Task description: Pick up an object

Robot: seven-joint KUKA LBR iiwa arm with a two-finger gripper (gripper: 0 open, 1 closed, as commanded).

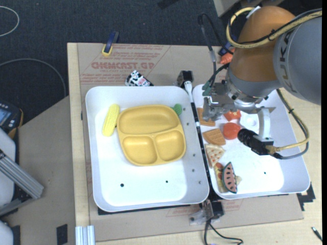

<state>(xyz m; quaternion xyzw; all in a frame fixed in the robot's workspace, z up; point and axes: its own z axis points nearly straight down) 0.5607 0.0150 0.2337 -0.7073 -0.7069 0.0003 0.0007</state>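
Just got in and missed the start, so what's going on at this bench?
A grey and orange arm reaches over the right bin, its gripper low above the toy food near that bin's left wall: a tomato, bread pieces and a watermelon slice. Nothing can be seen held. In the left bin lies a yellow divided tray with a corn cob beside it.

In the right bin [286,180], a red tomato [230,130] lies near the middle. An orange bread slice [213,136] sits just left of it, a pizza wedge [214,153] below, and a watermelon slice [228,177] near the front edge.

In the left bin [102,182], a yellow divided tray [150,134] sits in the middle, with a corn cob [110,119] along its left side.
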